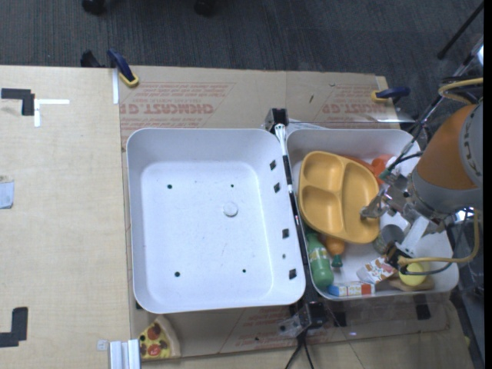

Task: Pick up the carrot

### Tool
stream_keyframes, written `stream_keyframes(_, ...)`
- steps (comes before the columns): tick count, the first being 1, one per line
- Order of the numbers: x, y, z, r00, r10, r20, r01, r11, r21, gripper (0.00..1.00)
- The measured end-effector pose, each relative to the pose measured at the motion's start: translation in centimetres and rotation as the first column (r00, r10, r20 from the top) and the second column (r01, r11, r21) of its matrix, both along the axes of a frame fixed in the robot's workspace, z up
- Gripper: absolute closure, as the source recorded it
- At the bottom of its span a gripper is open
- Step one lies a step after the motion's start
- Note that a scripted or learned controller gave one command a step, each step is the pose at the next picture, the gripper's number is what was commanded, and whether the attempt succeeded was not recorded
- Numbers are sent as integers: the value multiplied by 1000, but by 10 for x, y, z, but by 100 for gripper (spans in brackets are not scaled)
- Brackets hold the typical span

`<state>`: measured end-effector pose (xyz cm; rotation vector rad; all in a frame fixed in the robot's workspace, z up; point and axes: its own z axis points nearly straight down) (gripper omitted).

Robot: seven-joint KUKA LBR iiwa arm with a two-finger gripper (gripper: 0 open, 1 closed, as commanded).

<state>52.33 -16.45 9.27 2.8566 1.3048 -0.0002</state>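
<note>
An orange-red piece that may be the carrot peeks out past the far right rim of a yellow divided plate in the right bin. Most of it is hidden by the plate and the arm. A second small orange item shows under the plate's near edge; I cannot tell which of the two is the carrot. My gripper hangs low over the right side of that bin, right at the plate's right rim and just nearer than the orange-red piece. Nothing is visibly held in it.
A green bottle lies along the right bin's left wall, with a small printed box, a snack packet and a yellow cup at the near end. The left bin adjoins it. A toy pizza slice lies on the bench.
</note>
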Motion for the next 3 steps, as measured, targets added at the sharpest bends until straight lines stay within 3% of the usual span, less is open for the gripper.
stream_keyframes(1, 48, 50, 3, 980, -199, 6, 199, 980, -12, 0)
stream_keyframes(2, 39, 39, 6, 979, -203, -20, 202, 979, -34, 100)
stream_keyframes(3, 41, 41, 7, 980, -200, -16, 200, 979, -31, 0)
